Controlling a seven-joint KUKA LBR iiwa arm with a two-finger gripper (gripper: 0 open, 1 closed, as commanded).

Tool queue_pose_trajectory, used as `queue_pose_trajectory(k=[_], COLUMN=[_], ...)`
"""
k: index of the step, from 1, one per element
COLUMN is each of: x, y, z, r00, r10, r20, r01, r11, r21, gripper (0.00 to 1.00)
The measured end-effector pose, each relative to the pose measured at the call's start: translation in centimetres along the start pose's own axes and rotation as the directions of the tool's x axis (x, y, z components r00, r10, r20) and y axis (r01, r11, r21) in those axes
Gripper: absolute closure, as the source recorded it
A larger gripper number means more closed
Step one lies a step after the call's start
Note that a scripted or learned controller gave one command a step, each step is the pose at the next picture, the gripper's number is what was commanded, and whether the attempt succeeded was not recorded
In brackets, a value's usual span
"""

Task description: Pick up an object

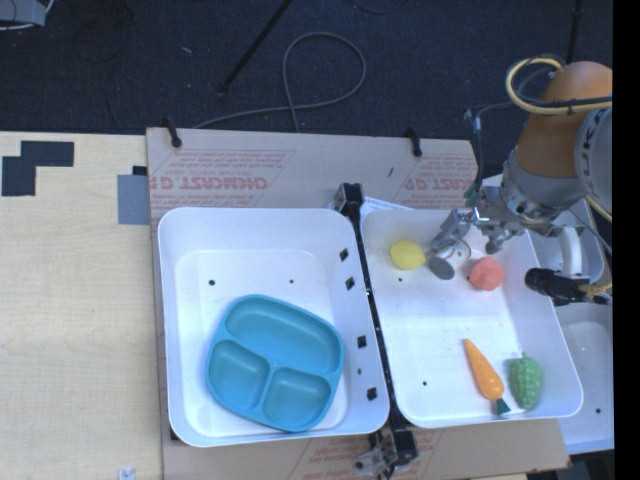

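Note:
In the right bin (470, 408), a yellow lemon-like object (406, 255) lies at the back left and a pink ball (486, 274) sits a little to its right. My gripper (448, 248) hangs between these two, close to the lemon-like object's right side. It looks open, with nothing between its fingers. Near the front right of that bin lie an orange carrot (484, 369) and a green knobbly object (526, 380), side by side.
The left bin (190, 238) holds a blue divided plate (275, 361). A black divider (362, 308) runs between the two bins. The grey arm with its orange band (565, 118) comes in from the upper right. Cardboard lies under the bins.

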State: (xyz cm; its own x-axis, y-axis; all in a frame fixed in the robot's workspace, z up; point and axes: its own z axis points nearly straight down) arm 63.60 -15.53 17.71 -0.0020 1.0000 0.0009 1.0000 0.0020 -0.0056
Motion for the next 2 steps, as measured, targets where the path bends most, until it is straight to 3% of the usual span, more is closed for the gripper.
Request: queue_pose_trajectory(k=[2], x=[-0.1], y=[0.2], z=[9.2], r00=[1.0], r10=[0.001], r20=[0.0], r01=[-0.001], r11=[1.0], r21=[-0.001], gripper=[0.0])
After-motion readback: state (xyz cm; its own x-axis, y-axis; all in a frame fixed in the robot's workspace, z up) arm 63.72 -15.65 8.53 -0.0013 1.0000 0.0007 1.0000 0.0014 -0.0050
